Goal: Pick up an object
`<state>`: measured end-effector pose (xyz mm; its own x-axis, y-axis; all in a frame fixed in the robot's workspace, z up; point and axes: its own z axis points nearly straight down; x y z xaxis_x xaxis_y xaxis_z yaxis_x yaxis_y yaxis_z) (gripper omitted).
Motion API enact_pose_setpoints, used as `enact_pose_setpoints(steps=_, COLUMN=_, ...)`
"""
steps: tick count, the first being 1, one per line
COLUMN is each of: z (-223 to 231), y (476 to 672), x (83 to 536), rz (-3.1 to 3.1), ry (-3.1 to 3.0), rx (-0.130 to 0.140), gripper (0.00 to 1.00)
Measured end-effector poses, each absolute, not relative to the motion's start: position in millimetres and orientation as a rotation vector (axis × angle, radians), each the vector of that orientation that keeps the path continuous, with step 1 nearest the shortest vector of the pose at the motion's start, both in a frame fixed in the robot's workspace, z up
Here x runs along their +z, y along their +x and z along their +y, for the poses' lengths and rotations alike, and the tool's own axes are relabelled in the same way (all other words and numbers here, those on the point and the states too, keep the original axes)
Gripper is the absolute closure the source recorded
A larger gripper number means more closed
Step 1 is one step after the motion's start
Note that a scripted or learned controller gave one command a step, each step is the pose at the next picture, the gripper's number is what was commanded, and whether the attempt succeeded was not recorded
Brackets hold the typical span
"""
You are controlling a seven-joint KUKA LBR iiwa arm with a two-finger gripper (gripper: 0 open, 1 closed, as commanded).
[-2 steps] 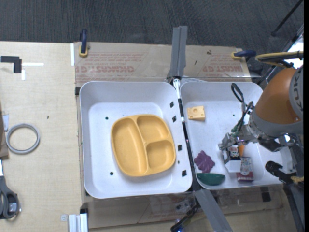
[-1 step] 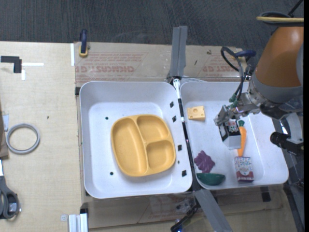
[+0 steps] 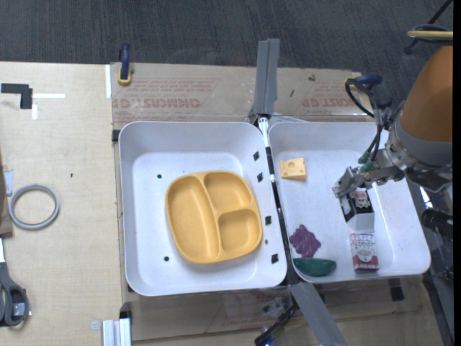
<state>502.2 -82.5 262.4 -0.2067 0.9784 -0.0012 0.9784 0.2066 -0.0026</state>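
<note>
Reaching in from the right, I hold my claw over the right bin, above its middle and a little toward its right wall. From this slant I cannot tell whether the claw is open or closed, and nothing can be seen gripped in it.

Four small things lie in this bin. A red and white carton lies flat just beside and below my claw, close to the bin's near right corner. A yellow cheese wedge sits apart from my claw on the left side of the bin, close to the wall shared with the other bin. A purple bunch lies lower down by that same wall, and a green piece rests just below it, at the near edge.

The left bin holds a yellow divided plate, lying flat near its middle, with one long compartment and two smaller ones.

Both bins stand on a sheet of cardboard on the counter. On the bare wood to the left lies a grey ring, with scissors nearer the front edge.
</note>
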Motion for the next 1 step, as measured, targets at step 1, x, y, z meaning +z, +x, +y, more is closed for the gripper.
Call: enact_pose_setpoints(steps=1, z=-82.7, y=503.0, x=270.5, rz=-2.441, ry=-1.975, rx=0.008, gripper=1.00)
